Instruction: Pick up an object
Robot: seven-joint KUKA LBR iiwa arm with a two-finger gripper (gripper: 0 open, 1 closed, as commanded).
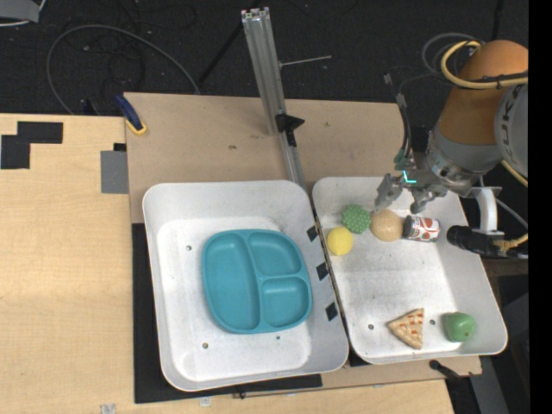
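Six items in right bin; one teal tray left; tool spread, holding nothing.

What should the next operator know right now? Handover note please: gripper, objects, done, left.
Gripper: fingers apart, hanging over the far end of the right white bin, nothing between them.
Objects in the right bin: bumpy green round item, tan ball and small red-and-white can lying on its side clustered just below the gripper; yellow ball beside them toward the left bin; pizza-slice toy and green apple-like item at the near end.
Left white bin: teal divided plastic tray.
Done: nothing picked yet.
Left: close on one object and lift; the tan ball looks nearest.
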